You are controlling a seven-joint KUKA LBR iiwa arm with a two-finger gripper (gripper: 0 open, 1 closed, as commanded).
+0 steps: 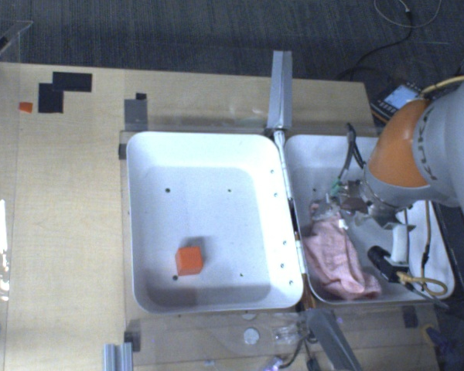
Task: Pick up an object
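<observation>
A pink cloth (337, 261) lies crumpled in the right bin (315, 159), at its front. My gripper (334, 211) is low in that bin, right at the cloth's upper edge, reaching in from the right. An orange block (189, 260) rests on the floor of the left bin (162, 161), near its front left.
A grey upright post (280, 91) stands at the back between the two bins. Black blocks (59, 89) and a small orange piece (25, 107) lie on the wooden bench at far left. The grey arm with its orange band (398, 157) covers the right bin's right side.
</observation>
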